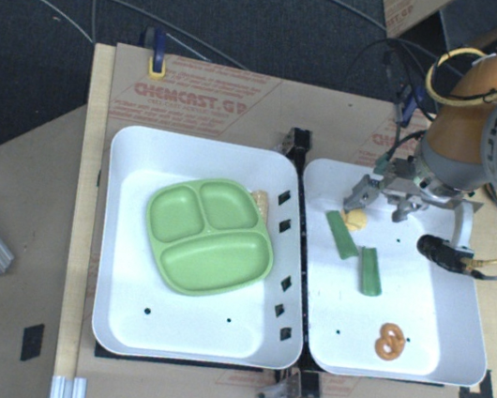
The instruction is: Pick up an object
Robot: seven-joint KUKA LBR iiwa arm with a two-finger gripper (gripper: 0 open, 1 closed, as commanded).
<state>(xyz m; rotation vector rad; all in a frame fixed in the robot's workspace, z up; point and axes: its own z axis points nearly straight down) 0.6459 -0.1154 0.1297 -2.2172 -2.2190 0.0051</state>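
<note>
I saw a green three-section plastic plate [210, 236] in the left white bin [121, 247]. The right white bin [456, 316] held two green sticks [356, 254] and a pretzel [388, 342]. The gripper [384, 196] hovered upper right, fingers spread, holding nothing.

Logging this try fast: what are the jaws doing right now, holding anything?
Gripper: cannot be told from this view; it hangs over the right bin, next to the yellow piece.

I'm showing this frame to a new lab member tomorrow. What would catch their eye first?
Probably the green divided plate, lying in the middle of the left bin. Next, the grey arm with its orange band at the upper right, its gripper low over the far end of the right bin, near a small yellow piece. In that bin also lie two green sticks and a pretzel near the front.
</note>
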